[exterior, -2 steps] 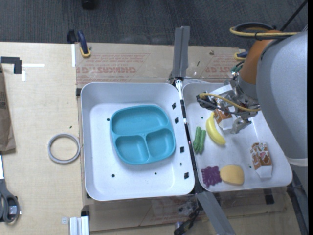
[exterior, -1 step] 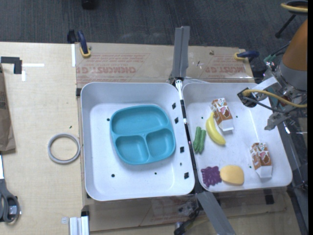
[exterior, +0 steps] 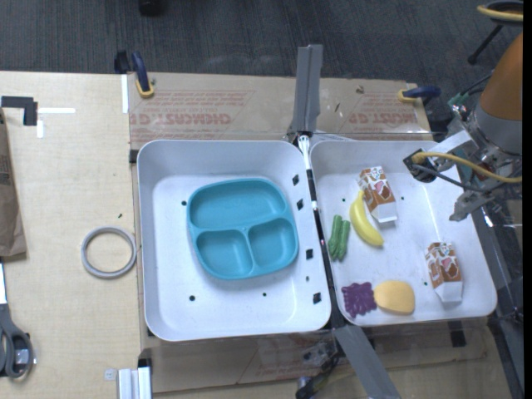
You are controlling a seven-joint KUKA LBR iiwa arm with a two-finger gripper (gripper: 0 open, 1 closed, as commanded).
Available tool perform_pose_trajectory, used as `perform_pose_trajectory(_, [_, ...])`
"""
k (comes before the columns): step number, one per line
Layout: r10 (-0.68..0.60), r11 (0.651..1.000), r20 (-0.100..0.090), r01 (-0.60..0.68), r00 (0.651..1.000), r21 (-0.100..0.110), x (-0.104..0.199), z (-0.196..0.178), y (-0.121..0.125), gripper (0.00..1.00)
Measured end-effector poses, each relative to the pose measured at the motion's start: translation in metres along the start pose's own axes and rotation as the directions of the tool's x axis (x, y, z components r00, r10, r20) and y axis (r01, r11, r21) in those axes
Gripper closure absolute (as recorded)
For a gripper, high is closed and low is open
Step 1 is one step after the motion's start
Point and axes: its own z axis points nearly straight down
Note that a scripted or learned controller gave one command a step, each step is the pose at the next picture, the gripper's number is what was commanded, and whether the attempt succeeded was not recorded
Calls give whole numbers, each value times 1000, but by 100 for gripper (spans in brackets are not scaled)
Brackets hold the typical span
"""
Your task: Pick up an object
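The arm (exterior: 503, 98) hangs at the right edge of the right bin (exterior: 416, 152), its wrist a tangle of cables and brackets above the bin's upper right corner, and whether the gripper (exterior: 478, 198) is apart or together cannot be told from this slanted view. Nothing is seen clamped in it. The pickable things all lie to the gripper's left and lower left on the bin floor: nearest is a small carton (exterior: 445, 273) with brown print, boxy and matte, almost below the wrist; a second carton (exterior: 378, 194) lies further left, touching a yellow banana (exterior: 365, 223) whose long axis runs top to bottom with a slight curve. Beside it lie glossy green pea pods (exterior: 338, 237), also lengthwise up-down, then a knobbly purple grape bunch (exterior: 358, 298) and a smooth rounded yellow-orange piece (exterior: 394, 297) near the front wall. The left bin (exterior: 158, 248) holds a teal three-compartment tray (exterior: 243, 229) of smooth plastic. The nearest carton probably needs the shortest reach.
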Motion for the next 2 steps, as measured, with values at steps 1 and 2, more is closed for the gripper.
perform_pose_trajectory(1, [116, 993, 2, -116, 993, 2, 45, 85, -49, 0])
perform_pose_trajectory(2, [117, 993, -16, -117, 993, -3, 83, 118, -28, 0])
